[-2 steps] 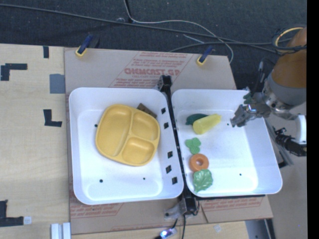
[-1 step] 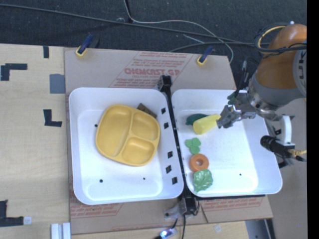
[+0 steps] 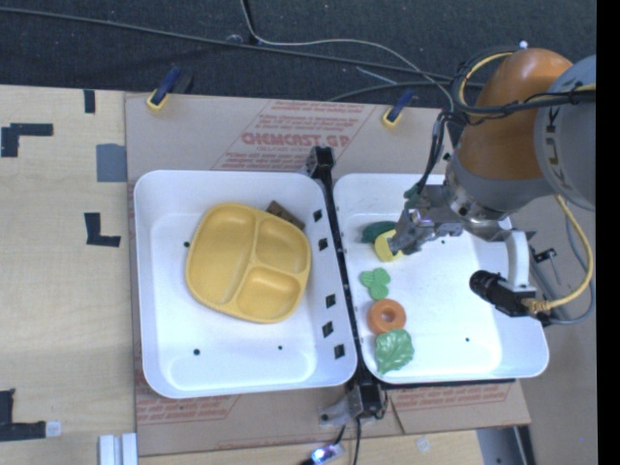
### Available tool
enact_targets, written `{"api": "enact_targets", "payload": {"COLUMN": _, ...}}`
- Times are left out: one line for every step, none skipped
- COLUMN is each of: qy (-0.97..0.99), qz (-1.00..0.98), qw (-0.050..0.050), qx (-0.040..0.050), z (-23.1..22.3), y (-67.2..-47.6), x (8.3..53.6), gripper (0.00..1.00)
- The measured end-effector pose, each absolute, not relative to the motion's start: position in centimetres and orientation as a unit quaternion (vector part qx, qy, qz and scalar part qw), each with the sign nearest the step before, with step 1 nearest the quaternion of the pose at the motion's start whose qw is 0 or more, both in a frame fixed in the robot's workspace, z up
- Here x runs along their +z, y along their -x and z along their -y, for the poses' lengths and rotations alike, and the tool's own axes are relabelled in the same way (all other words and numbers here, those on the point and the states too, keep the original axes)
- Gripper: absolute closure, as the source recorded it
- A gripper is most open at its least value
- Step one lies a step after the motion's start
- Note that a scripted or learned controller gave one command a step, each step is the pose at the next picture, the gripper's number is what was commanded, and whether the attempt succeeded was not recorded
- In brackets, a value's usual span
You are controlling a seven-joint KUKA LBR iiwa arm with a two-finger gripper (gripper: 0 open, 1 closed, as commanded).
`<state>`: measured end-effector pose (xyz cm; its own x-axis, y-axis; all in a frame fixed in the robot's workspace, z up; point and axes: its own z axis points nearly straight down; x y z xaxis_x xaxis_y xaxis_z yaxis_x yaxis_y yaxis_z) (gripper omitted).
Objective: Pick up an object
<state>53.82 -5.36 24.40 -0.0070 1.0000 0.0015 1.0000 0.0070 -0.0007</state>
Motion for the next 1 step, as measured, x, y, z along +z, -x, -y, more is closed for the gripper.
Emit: {"api": "enact_targets", "payload": {"qy": 0.705, "qz": 0.709, "qw": 0.002, "qx": 0.0009, "z": -0.31, "y": -52.62, "x": 22.97, "gripper": 1.00}}
